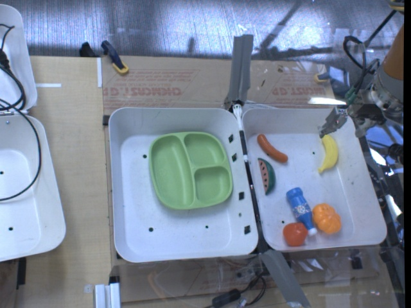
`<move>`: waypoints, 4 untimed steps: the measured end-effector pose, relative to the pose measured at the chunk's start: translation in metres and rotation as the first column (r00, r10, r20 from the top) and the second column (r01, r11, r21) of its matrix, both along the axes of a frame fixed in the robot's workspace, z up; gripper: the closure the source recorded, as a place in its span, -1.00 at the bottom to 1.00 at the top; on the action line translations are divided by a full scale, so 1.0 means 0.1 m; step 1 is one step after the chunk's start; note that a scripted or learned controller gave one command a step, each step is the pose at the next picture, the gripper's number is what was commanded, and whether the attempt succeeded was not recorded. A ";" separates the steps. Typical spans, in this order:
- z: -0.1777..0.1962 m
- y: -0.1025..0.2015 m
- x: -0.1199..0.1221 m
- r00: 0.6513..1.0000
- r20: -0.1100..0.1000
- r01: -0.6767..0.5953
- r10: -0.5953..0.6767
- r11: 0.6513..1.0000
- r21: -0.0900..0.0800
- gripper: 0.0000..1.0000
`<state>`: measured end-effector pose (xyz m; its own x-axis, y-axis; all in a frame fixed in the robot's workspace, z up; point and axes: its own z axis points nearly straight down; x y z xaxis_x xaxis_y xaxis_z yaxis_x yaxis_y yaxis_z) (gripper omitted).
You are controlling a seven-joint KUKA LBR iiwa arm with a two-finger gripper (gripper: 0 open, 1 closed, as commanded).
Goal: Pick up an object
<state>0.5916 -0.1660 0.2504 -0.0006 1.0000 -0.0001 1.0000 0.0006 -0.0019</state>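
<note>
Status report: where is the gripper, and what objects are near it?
Gripper open above right bin's far corner, holding nothing. Banana nearest, just below. Sausage apart; nothing blocking.

A green plate [191, 170], yellow banana [329, 153], blue bottle [299, 207], orange pumpkin [327, 218], red tomato [295, 234].

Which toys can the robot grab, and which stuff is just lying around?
For the job, in the right bin:
banana, sausage, melon slice, blue bottle, orange, tomato, and the gripper up by the banana.

Just lying around:
green plate in the left bin, clamp on the cardboard.
</note>
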 end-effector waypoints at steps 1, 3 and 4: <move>-1.40 -0.19 0.06 0.992 0.013 -0.126 0.126 0.992 -0.007 -1.00; -0.41 0.38 0.17 0.967 0.002 -0.255 0.255 0.967 0.000 1.00; -0.41 0.38 0.17 0.967 0.002 -0.255 0.255 0.967 -0.001 -1.00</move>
